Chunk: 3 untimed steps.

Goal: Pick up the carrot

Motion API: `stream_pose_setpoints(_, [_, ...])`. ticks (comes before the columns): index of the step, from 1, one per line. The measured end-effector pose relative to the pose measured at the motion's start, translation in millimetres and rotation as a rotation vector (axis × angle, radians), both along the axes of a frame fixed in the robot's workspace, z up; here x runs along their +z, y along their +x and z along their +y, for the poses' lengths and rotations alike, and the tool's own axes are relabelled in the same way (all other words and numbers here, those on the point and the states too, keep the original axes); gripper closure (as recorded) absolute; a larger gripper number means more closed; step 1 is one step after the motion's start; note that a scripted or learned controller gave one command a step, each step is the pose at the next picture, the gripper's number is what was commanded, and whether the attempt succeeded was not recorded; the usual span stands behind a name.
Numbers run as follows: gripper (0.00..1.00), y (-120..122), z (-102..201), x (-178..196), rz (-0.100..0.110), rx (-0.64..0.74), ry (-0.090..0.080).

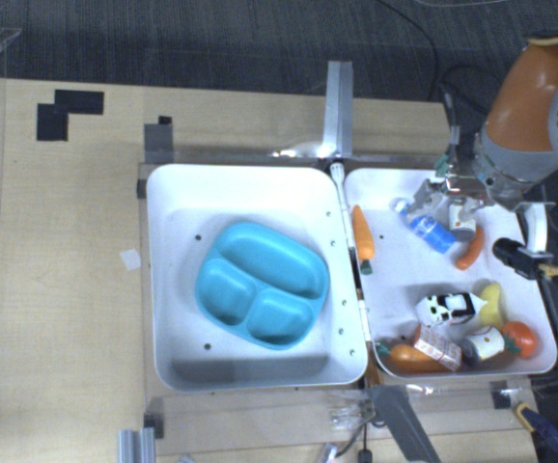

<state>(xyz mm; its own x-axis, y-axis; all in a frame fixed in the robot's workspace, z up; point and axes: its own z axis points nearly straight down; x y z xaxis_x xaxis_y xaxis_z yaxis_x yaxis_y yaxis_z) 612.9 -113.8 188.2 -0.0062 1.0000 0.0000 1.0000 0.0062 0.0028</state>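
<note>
The carrot (361,236) is a short orange piece with a dark green tip. It lies lengthwise against the left wall of the right bin (395,283). My gripper (450,203) hangs over the back right part of that bin, well to the right of the carrot and apart from it. It is just above a blue bottle (433,231) and beside a red-orange sausage (470,249). The grey arm with its orange band (530,99) reaches in from the upper right.
The left bin (178,355) holds a blue divided plate (262,283). At the right bin's front lie a toy cow (450,307), a yellow piece (492,302), a tomato (521,338), a small white can (484,346) and an orange item (409,357).
</note>
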Motion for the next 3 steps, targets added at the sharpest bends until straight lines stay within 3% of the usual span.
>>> stream_pose_setpoints(1, [0.00, -28, 27, -92, -0.009, 0.000, -0.007])
stream_pose_setpoints(2, [1.00, -26, 30, -81, -0.013, 0.002, -0.004])
stream_pose_setpoints(3, [1.00, -62, 16, 16, -0.003, -0.123, -0.001])
